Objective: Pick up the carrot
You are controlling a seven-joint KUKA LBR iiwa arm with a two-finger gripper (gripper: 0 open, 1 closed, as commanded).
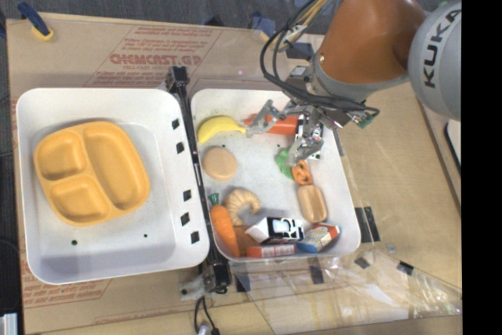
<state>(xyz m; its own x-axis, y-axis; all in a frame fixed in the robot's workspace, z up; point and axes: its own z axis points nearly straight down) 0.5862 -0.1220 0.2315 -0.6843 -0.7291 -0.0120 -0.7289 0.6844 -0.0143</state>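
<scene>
Camera view, looking down at a slant on both bins. Arm [376, 35] enters from the right; its pincer [307, 143] hangs low over the far right part of the right bin [259, 104]. Whether the pincer is apart or together: cannot tell, the metalwork blurs into the clutter beneath it.

Carrot [223, 230] lies well apart from the pincer, down at the near left corner of that bin, against the left wall. Croissant [242, 202] touches its upper end; a small carton [276, 230] sits just to its right.

Directly below the pincer: a green piece [284, 162] and an orange piece [303, 173]. Left of the pincer: banana [217, 126], with a round tan biscuit [220, 163] nearer the camera. Bread roll [311, 204] lies nearer the camera than the pincer.

Far left of the pincer, the left bin [47, 263] carries a yellow divided tray [90, 171].
</scene>
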